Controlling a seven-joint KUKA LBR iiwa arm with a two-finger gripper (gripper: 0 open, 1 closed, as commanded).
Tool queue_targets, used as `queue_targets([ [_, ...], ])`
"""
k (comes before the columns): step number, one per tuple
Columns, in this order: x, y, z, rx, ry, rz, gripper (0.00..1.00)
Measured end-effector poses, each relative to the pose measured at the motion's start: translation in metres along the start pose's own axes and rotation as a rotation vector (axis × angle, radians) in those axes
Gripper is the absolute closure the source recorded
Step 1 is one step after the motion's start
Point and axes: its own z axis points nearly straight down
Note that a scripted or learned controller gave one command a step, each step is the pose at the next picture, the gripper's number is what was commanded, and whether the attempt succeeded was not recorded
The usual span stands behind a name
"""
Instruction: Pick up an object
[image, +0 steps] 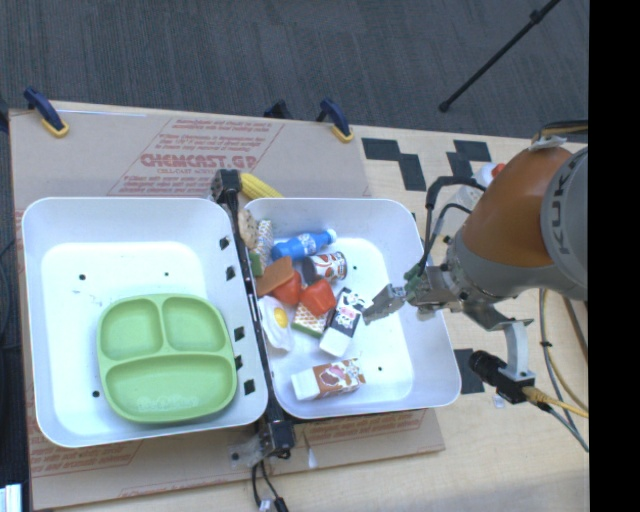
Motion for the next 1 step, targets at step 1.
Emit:
queue_targets([
  [1,0.0306,0.0452,0.1123,-0.008,-0.003,-0.002,0.0],
])
